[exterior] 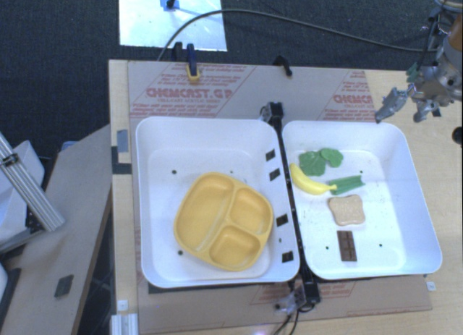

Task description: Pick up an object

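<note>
The right bin (418, 203) holds a yellow banana (307, 181), a green leafy piece (320, 160), a green pod (347, 183), a tan bread slice (346, 210) and a brown chocolate bar (347, 245). My gripper (407, 107) hangs open above the bin's far right corner, high over the bench, with nothing between its fingers. It is well away from all the food items.
The left bin (155, 181) bears a yellow divided plate (223, 220). A black clip strip (282, 189) joins the two bins. A cable (289, 15) runs across the dark floor behind the bench, and a metal bar (29, 189) lies at the left.
</note>
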You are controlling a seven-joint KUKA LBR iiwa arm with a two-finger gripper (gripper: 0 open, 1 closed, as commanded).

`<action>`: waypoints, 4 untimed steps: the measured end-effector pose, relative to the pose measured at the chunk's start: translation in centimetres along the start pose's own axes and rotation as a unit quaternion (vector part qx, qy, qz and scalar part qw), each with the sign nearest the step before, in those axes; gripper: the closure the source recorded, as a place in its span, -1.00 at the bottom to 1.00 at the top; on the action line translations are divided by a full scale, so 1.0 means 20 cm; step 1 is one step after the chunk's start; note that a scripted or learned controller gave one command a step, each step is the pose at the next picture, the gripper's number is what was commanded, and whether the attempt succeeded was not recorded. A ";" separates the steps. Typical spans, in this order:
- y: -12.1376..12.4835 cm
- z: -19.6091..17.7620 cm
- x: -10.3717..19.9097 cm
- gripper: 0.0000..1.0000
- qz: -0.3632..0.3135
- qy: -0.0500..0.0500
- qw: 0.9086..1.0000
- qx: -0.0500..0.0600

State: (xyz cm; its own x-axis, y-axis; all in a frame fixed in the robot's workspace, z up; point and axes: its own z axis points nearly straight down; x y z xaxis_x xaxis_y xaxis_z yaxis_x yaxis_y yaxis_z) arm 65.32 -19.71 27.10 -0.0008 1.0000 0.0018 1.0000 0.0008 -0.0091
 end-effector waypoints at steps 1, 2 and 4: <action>0.01 -0.04 0.00 -1.00 -0.001 -0.001 1.000 -0.006; 0.02 0.25 -0.04 -1.00 0.000 -0.001 1.000 -0.003; 0.02 0.74 0.01 -1.00 -0.002 -0.001 1.000 -0.005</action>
State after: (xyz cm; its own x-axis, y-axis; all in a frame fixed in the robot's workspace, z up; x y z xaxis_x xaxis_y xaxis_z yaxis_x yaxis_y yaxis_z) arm 65.60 -19.51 12.26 -0.0052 1.0000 -0.0002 1.0000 0.0052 0.0002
